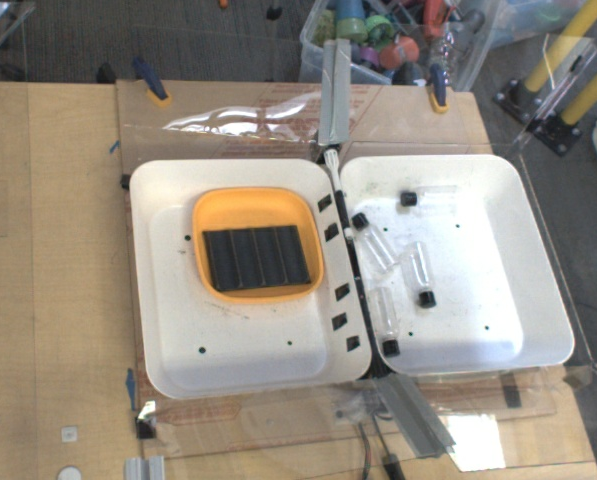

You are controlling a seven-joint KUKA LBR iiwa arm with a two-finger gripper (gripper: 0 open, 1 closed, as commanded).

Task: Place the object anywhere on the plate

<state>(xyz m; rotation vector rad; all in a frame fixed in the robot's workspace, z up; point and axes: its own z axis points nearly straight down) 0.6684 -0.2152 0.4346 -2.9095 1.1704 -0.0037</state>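
Lying flat on the orange plate [216, 204] in the left bin [178, 343]: black ribbed slab [256, 258]. Right bin [503, 268] holds clear black-capped tubes [418, 266]. My gripper's state: cannot tell.

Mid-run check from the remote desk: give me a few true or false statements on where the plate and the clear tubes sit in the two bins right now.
1. The orange plate sits in the left bin. True.
2. A black ridged block lies on the plate. True.
3. The clear tubes lie on the plate. False: they lie in the right bin.
4. The plate straddles both bins. False: it sits wholly in the left one.
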